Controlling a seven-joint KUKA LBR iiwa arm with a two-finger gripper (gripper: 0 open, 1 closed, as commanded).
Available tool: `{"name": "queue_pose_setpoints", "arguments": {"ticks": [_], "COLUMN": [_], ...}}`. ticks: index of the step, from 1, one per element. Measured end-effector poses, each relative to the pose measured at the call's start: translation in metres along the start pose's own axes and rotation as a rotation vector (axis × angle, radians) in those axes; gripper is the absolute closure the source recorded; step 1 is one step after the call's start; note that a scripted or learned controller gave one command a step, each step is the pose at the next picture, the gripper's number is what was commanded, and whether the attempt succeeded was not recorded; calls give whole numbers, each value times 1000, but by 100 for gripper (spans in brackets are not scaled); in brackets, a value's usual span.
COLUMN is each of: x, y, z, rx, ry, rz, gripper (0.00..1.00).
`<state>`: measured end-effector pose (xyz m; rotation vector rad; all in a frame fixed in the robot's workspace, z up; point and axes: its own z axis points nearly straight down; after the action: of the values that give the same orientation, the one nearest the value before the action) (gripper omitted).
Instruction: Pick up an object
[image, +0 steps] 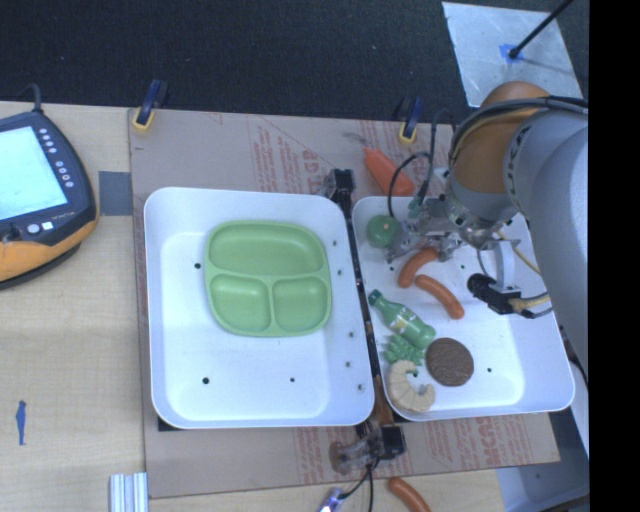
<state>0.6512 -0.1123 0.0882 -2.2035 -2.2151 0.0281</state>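
- White right bin (540, 395) = landmark; only one cam view, top-down at a slant.
- Gripper (432, 232) sits low over bin's far-left part, arm (520, 170) coming in from right w/ orange band (500, 130) above wrist.
- Finger state: can't tell, wrist + cabling block the tips. Nothing visibly clamped.
- Green round item (381, 231) in bin's far-left corner, just beside gripper.
- Two sausages: one (415, 267) right under/near gripper, other (440, 295) toward bin centre, apart from each other.
- Green bottle (400, 316) along bin's left wall, tilted; small green piece (403, 350) just nearer the camera from it.
- Brown disc (450, 362) near bin's front, touching/next to pale ring-shaped item (410, 387) at front-left corner.
- Black part w/ yellow cable (500, 295) over bin's right half.
- Left of bin: 2nd white bin (180, 390) w/ green divided plate (268, 277) inside.
- Orange carrot-like item (382, 170) outside bin, beyond its far edge on cardboard.
- Another sausage (408, 492) outside, past front edge.
- Pendant (40, 200) far left of bin, on bench.
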Motion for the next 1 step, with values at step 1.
{"name": "queue_pose_setpoints", "arguments": {"ticks": [1], "x": [-39], "y": [-22], "z": [-3], "rx": [-20], "ry": [1], "rz": [3], "gripper": [0]}}
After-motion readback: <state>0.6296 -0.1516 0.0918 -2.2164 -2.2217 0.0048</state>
